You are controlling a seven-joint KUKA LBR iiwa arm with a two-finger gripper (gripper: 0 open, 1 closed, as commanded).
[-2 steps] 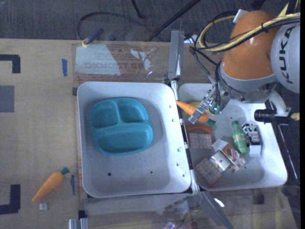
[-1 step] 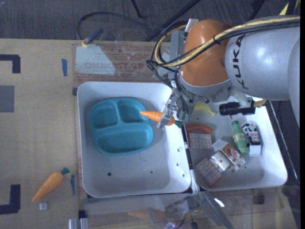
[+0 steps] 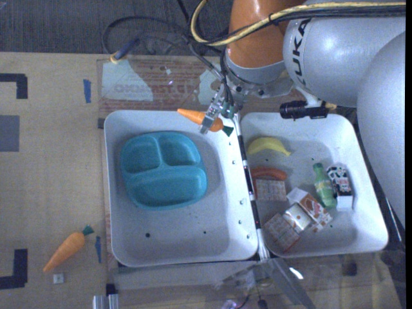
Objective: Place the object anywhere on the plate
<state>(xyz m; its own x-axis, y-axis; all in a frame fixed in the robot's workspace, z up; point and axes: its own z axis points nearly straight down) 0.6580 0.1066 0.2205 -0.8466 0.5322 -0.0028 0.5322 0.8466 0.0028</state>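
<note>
My gripper (image 3: pixel 212 121) is clamped on the thick end of a small toy carrot (image 3: pixel 196 116), probably light, stiff and slick, its tip jutting left above the blue plate (image 3: pixel 165 170) below-left of my fingers.

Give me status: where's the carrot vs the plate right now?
Done: pickup looks complete, since the carrot sits between the fingers of the hand, lifted over the far rim of the left bin. In hand: carrying it, with the carrot beyond the far edge of the blue plate, not yet over it. Left: move above the plate, lower and release.
</note>
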